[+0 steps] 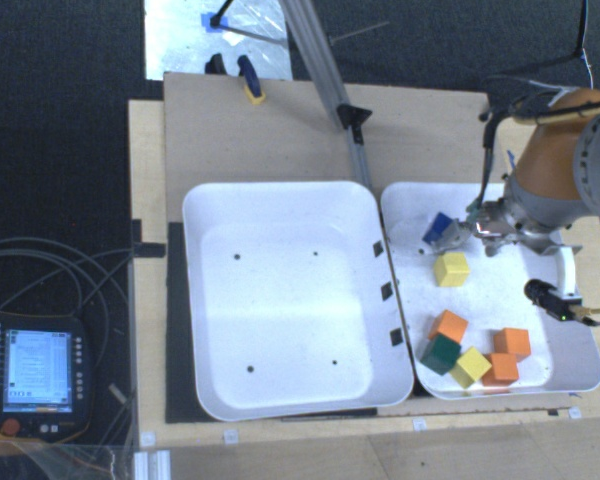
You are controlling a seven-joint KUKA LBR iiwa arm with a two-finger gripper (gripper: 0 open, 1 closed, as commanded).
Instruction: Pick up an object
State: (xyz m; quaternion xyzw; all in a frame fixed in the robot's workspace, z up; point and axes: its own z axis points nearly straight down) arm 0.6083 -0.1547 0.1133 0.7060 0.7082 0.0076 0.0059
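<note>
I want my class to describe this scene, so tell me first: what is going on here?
A grey robot arm with an orange band reaches in from the right over the right-hand bin. Its gripper sits low by a blue block near the bin's far end, with a yellow cube just in front. Nothing is visibly between its fingers yet. More orange, green and yellow blocks cluster at the near end. The left bin sits alongside.

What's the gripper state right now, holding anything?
Gripper: cannot be told whether it is open or closed; it sits over the right bin beside the blue block, nothing visibly held.
</note>
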